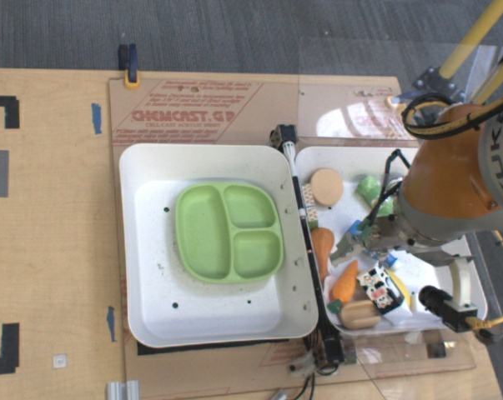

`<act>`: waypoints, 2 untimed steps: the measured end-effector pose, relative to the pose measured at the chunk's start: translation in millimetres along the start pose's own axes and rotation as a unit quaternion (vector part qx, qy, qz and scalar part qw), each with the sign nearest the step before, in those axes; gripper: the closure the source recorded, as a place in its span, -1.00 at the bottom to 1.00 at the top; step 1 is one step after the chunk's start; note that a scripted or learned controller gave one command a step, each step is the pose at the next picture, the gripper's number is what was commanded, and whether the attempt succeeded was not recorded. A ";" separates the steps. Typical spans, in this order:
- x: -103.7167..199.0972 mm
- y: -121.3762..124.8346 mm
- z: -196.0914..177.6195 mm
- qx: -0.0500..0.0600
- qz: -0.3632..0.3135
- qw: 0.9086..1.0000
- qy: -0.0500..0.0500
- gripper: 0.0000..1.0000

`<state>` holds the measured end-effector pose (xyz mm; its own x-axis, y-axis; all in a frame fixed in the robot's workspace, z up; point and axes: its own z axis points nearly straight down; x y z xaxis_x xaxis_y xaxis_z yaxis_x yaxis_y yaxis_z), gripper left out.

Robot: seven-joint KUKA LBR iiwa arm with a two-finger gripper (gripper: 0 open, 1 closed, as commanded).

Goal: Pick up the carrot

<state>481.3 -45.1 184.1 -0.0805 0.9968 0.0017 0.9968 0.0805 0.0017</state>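
Item: carrot (345, 282). Orange, tapered, lying in the right bin (476, 286) near its left wall, just below a second orange-brown piece (322, 244) and just above a tan bread-like piece (359, 313). Long axis runs on a slant, upper right to lower left.

Item: jaws (359, 237). At the end of the arm (447, 177), hanging over the right bin, up and slightly right of the carrot, near it but apart. Whether they stand open or closed: cannot tell; the wrist hides the tips. Nothing seen held.

Judgement: the coming move calls for a short travel down-left, with the jaws set across the carrot's slant.

Adjacent: a black-and-white toy (378, 287) just right of the carrot, a crowding risk.
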 end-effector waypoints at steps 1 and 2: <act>20.9 0.8 1.6 0.002 -0.002 1.000 0.000 -1.00; -51.1 -8.0 54.2 0.006 0.058 0.998 -0.001 -1.00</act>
<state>477.5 -96.6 129.9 0.0346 0.9994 0.0000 0.9993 -0.0346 -0.0112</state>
